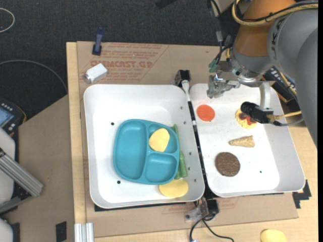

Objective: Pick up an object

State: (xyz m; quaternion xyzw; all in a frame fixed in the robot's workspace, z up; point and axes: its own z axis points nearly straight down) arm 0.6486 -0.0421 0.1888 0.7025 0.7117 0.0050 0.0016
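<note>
Gripper (pixel 217 88) above orange disc (pixel 205 113)

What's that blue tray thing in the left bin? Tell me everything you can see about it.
The blue tray is a teal divided plate with rounded corners, plastic by its look. Raised ridges split it into three compartments: one large on the left, two smaller on the right. It lies flat, slightly turned, on the floor of the left bin. A pale yellow piece sits in its upper right compartment. A green item lies along its right edge, and a second yellow piece lies at its lower right corner.
</note>
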